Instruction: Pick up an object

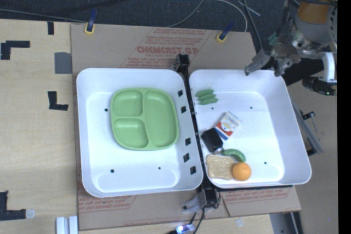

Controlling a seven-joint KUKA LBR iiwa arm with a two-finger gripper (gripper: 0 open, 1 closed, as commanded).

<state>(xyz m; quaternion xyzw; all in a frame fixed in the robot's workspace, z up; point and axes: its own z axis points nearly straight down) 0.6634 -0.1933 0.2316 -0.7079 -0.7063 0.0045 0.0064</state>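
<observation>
**Nothing lifted yet: all the work is ahead**

Cardboard sheeting point(164, 46) covers the wooden bench point(33, 118), and on it sit my two shallow white bins, side by side. By my reckoning the pick has not begun in any way that shows: every object lies in a bin, and nothing hangs from me.

My left bin point(93, 172), at 9 o'clock of the scene, holds a green divided plate point(145, 119) lying flat near its middle.

My right bin point(285, 134), at 3 o'clock, holds the small things. A slice of bread point(218, 167) lies at its 7 o'clock corner, touching an orange ball point(241, 171) on its 3 o'clock side. A green curved piece, perhaps a toy vegetable point(235, 154), rests just at 12 o'clock of the orange. A black block point(211, 139) sits beside a red, white and blue packet point(227, 124), which lies near the bin's middle. Green pea pods point(206, 97) lie alone toward 11 o'clock.

My gripper point(270, 63) hovers over the right bin's 1 o'clock rim, well apart from all of these. Its two fingers are spread, with nothing between them.

What is left, I judge, is everything: choose a target, descend, close, lift. The pea pods are nearest; the bread and orange are crowded together and likely harder to separate.
</observation>
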